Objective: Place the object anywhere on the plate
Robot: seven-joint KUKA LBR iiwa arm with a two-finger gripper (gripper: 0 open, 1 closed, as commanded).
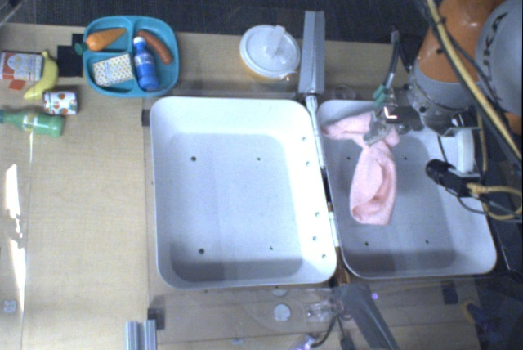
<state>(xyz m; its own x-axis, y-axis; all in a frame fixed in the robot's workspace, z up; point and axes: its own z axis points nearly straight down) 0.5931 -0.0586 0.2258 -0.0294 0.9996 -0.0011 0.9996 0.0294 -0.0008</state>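
Observation:
A pink cloth [373,185] lies in the right bin [458,250], one end trailing toward the bin's top-left corner and the longer part stretching down the bin's left side. My gripper [381,127] stands over the cloth's upper bend, and the fabric is bunched up between its fingers, so it is shut on the cloth. The plate [167,54], a teal divided one, sits on the bench beyond the left bin and holds a toy carrot, a sausage, a blue bottle and a sandwich.
The left bin [237,193] is white with small holes. A lidded yellow cup [270,52] stands behind it beside a metal post [311,54]. A banana [45,77], a can [60,102] and a green bottle [33,123] lie at far left.

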